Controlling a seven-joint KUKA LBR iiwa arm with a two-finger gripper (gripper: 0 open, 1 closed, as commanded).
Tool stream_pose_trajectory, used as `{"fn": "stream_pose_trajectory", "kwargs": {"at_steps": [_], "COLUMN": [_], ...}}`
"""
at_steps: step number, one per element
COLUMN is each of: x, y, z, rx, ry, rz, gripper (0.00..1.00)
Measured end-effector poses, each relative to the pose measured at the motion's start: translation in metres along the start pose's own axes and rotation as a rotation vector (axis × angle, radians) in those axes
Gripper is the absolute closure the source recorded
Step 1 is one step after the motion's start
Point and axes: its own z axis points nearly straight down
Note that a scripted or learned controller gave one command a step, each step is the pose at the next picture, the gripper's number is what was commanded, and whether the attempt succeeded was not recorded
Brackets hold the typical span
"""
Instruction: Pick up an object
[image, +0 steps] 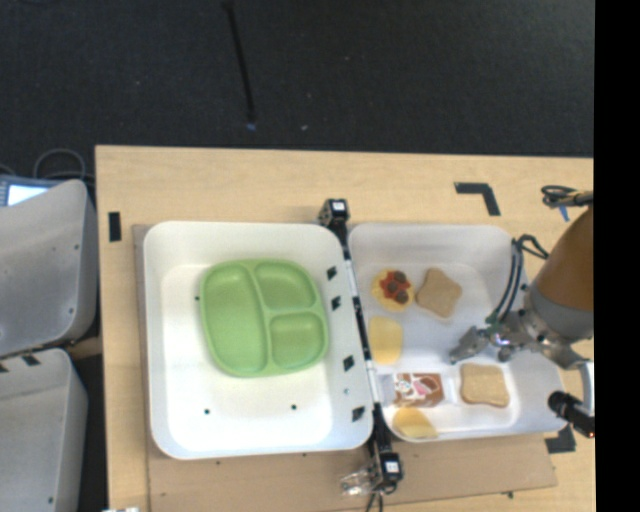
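My gripper (476, 343) hangs over the middle of the right bin (470, 238), open, with nothing between its fingers. Just below it lies a toast slice (484, 385). A second bread slice (438, 292) sits up and to its left, beside a yellow round with red topping (393, 287). A pale yellow piece (386, 340) lies to the gripper's left. A red and white packet (418, 388) and another yellow piece (415, 424) rest near the bin's front left corner.
The left bin (170, 400) holds a green divided plate (265, 316). A ridge with black clips (352, 330) separates the two bins. The arm's orange band (572, 262) stands over the right bin's right side.
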Motion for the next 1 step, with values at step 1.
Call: {"fn": "stream_pose_trajectory", "kwargs": {"at_steps": [1], "x": [-0.0011], "y": [0.0011], "z": [-0.0119], "rx": [-0.005], "ry": [-0.001], "rz": [0.005], "gripper": [1.00]}}
